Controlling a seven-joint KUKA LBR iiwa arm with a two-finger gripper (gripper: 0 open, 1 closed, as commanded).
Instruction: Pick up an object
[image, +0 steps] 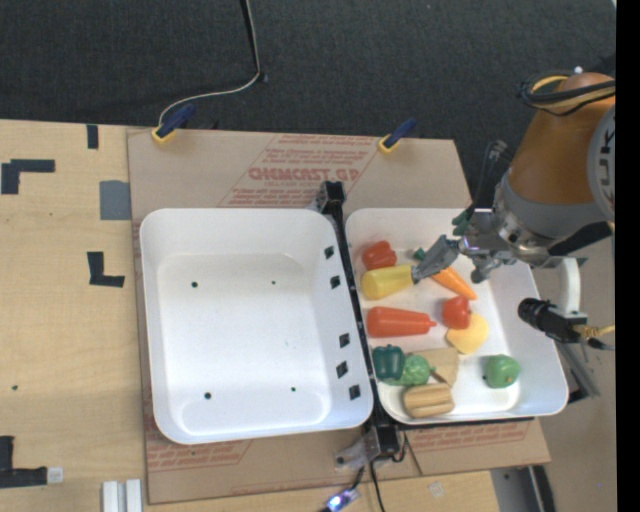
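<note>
- Tool (447, 262) on the grey arm with the orange band (565, 150) hangs over the right shallow white bin (545, 395); can't tell whether it's spread or pressed together.
- Candidates all sit in that bin: yellow plastic pepper (385, 283) just left of the tool, slim orange carrot (455, 283) right beneath it, long red-orange pepper (399, 321) lower down.
- Judgement: the carrot is the nearest target, but it's thin, tilted and crowded by the small red piece (456, 312).
- Best approach: straddle the carrot across its narrow width, descend straight, and close low.
- Risk: nudging neighbours, or pinching two things.
- Left white bin (240, 320) is not involved.
</note>
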